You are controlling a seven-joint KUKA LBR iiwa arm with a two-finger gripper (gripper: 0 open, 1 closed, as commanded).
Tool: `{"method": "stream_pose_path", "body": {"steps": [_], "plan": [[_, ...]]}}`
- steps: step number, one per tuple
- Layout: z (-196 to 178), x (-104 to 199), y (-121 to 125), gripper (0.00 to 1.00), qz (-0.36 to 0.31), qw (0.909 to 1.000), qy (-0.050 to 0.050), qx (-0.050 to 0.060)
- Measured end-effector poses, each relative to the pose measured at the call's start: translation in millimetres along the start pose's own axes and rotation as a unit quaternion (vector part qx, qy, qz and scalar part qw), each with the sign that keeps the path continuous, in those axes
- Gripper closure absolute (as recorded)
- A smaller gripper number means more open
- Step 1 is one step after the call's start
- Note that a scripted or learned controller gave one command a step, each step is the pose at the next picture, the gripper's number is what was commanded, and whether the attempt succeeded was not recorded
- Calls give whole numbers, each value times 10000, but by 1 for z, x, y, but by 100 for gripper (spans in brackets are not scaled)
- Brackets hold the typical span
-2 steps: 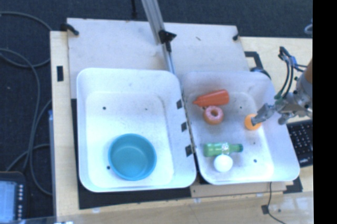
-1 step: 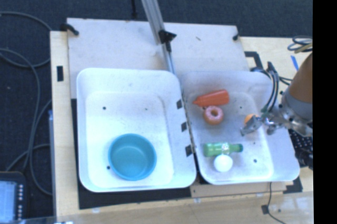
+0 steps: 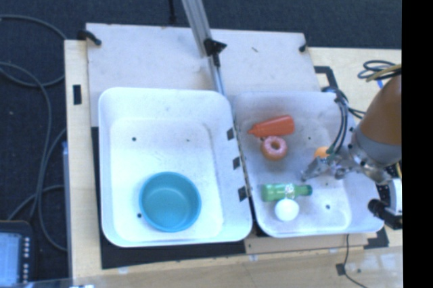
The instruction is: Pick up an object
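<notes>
The right bin (image 3: 325,107) holds an orange carrot-shaped piece (image 3: 272,126), with a pink ring (image 3: 274,147) just below it. Toward the bin's front lie a green bottle (image 3: 285,191) on its side and a white ball (image 3: 286,209). My gripper (image 3: 318,168) hangs low over the right half of this bin, to the right of the pink ring and above-right of the green bottle. It touches none of them and I see nothing in it. The arm's orange band (image 3: 385,114) rises at the right.
A blue bowl (image 3: 170,201) sits at the front of the left bin (image 3: 128,111). A slanted metal pole (image 3: 193,3) comes down to the gap between the bins. Cables (image 3: 379,69) lie on the bench at the right.
</notes>
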State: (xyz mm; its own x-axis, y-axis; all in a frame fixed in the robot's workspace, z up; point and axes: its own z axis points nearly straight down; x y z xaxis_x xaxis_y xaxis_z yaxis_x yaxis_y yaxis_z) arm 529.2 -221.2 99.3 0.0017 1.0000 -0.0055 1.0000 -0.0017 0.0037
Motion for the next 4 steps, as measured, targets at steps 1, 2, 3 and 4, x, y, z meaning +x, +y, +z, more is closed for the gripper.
{"method": "stream_pose_path", "body": {"steps": [1,2,3,4], "plan": [[-14,0,2,100,20,10000,6,-35],[-77,-3,14,100,-37,10000,18,-35],[-144,-5,13,100,-38,10000,14,-42],[-143,-6,14,100,-57,10000,18,-5]]}}
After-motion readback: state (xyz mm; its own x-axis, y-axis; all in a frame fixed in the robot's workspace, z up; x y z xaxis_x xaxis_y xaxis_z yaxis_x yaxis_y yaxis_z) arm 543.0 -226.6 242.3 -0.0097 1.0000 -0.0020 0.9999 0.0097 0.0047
